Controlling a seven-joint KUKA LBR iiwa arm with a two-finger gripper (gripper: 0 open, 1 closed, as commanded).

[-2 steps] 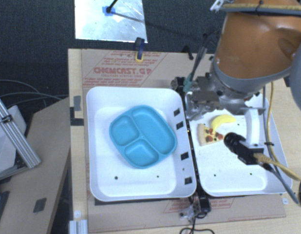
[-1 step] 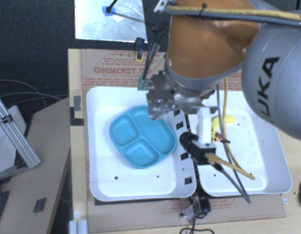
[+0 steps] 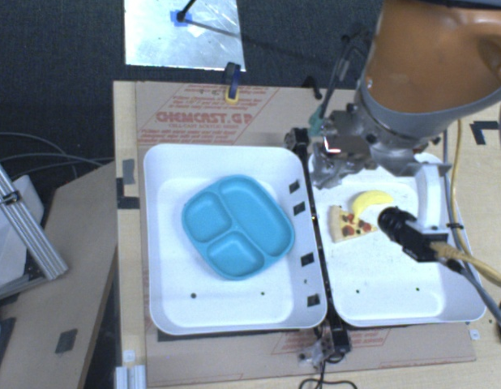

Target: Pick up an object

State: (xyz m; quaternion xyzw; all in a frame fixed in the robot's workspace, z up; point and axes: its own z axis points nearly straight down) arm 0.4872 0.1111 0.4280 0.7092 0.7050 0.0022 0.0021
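Observation:
A yellow banana (image 3: 370, 202) and a pizza slice (image 3: 347, 224) lie close together in the right bin (image 3: 388, 294), near its back left part. My gripper (image 3: 330, 171) hangs over the back left corner of that bin, just behind and to the left of the banana. The arm's orange band and grey wrist cover the bin's back edge. A blue divided plate (image 3: 237, 226) lies in the middle of the left bin (image 3: 165, 290).
Both white bins rest on a cardboard sheet (image 3: 203, 113). Black clips (image 3: 300, 209) line the ridge between the bins. A metal plate (image 3: 182, 23) lies behind the bench, and an aluminium frame (image 3: 23, 225) stands at the left.

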